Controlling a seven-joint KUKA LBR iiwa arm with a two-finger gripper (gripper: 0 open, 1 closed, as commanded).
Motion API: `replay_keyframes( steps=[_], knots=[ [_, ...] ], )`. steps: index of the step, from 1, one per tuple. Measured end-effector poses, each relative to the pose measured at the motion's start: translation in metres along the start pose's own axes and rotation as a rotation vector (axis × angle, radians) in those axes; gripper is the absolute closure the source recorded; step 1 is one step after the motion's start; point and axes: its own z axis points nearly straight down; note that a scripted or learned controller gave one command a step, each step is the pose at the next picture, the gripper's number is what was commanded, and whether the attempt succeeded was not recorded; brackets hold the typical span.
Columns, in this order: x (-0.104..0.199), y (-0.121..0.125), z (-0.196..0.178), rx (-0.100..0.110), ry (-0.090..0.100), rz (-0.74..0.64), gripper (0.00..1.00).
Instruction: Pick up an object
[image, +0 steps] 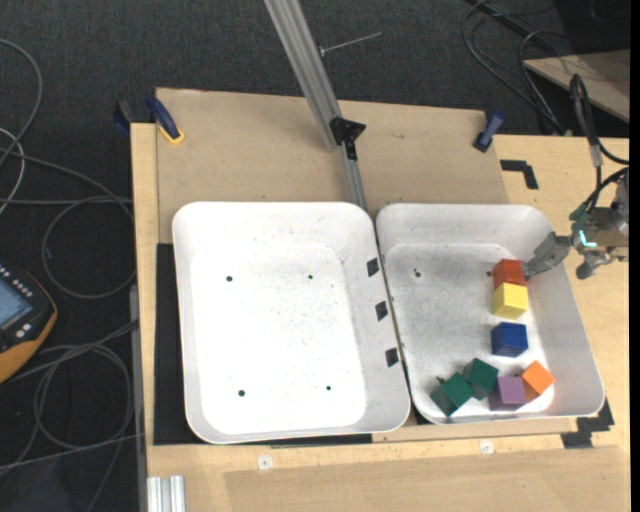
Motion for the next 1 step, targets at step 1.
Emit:
replay_keyframes(
  steps=[1],
  knots=[
    [0.0002, 0.0009, -0.0021, -0.004, -0.001, -0.001, 0.0]
  ],
)
